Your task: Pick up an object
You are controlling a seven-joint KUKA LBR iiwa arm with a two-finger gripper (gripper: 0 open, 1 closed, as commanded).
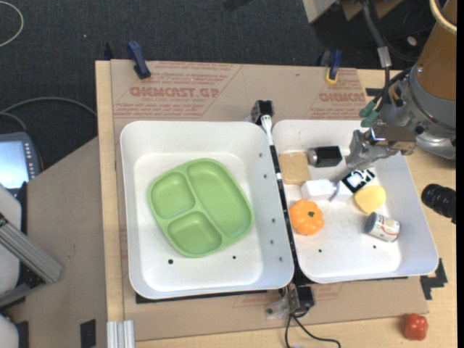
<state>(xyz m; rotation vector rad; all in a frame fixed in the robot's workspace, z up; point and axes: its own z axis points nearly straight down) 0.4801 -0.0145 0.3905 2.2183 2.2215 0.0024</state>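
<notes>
The right bin holds several small objects. Among them are an orange pumpkin-like toy, a yellow lemon-like piece, a small white can lying on its side, a white block, a tan square, a black box and a black-and-white item. My gripper hangs over the bin's upper middle, just above the black-and-white item and right of the black box. Nothing is seen lifted in it.
The left bin holds a green divided plate. A black clip sits at the top of the seam between the bins. A small red object lies on the bench outside the right bin, at the front right.
</notes>
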